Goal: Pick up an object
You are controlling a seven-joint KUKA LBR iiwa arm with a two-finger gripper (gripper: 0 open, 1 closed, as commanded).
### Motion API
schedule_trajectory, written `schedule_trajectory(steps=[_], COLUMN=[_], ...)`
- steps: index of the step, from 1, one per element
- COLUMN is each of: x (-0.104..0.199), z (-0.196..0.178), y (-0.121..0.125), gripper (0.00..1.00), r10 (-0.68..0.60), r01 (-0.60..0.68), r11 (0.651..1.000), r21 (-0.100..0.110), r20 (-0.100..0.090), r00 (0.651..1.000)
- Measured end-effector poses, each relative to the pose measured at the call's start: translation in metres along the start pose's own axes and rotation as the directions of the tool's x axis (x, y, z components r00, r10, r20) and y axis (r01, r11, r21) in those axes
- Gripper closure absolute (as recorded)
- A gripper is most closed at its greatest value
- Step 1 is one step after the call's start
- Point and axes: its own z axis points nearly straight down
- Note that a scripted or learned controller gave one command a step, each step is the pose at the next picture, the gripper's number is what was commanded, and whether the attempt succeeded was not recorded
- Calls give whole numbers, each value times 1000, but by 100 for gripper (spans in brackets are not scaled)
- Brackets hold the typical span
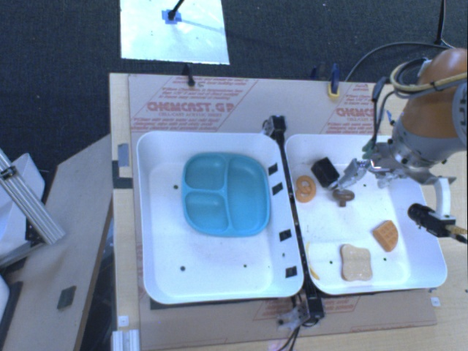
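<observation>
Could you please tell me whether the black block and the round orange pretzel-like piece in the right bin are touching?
Apart: the camera view shows white bin floor between the black block and the round orange piece.

Even, fairly bright overhead light; soft, short shadows inside the white bins (219, 287); strong glare on the shiny sheet (174, 22) at top; overall focus slightly soft; dark floor grainy; the arm (431, 115) looks faintly blurred.

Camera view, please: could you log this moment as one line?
gripper: over right bin, near black block | grasp: unclear | blue tray: left bin
</observation>
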Motion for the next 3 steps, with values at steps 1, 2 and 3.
schedule_trajectory(steps=[1,2,3], x=[0,0,0], z=[-8,49,101], y=[3,-5,-4], gripper=[0,0,0], r10=[-2,0,0], r01=[2,0,0], r11=[1000,1000,1000], r21=[-14,-12,-11], r20=[2,1,1], r00=[1000,1000,1000])
